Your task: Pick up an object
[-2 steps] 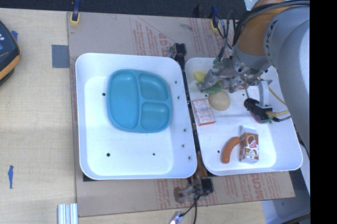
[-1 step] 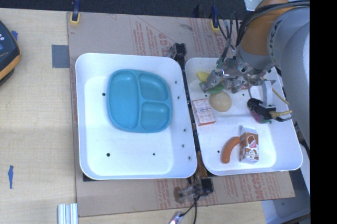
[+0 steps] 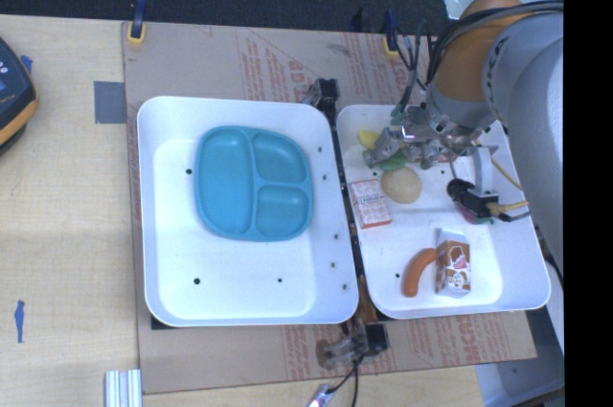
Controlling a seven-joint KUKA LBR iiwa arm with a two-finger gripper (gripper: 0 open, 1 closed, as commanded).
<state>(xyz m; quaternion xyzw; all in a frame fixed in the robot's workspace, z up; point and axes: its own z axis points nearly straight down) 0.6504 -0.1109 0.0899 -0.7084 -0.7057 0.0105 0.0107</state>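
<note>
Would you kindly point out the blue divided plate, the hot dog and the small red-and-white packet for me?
Blue divided plate (image 3: 254, 183), camera view, on the ridge between its compartments.
Hot dog (image 3: 418, 271), camera view, on its middle.
Red-and-white packet (image 3: 370, 203), camera view, on the centre of its face.

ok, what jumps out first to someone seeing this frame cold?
The blue divided plate lying in the left bin, the only big patch of colour. Then the grey arm with its orange band at the right, its gripper low over the right bin, near a beige round object. An orange sausage and a small carton lie side by side at that bin's front.
</note>
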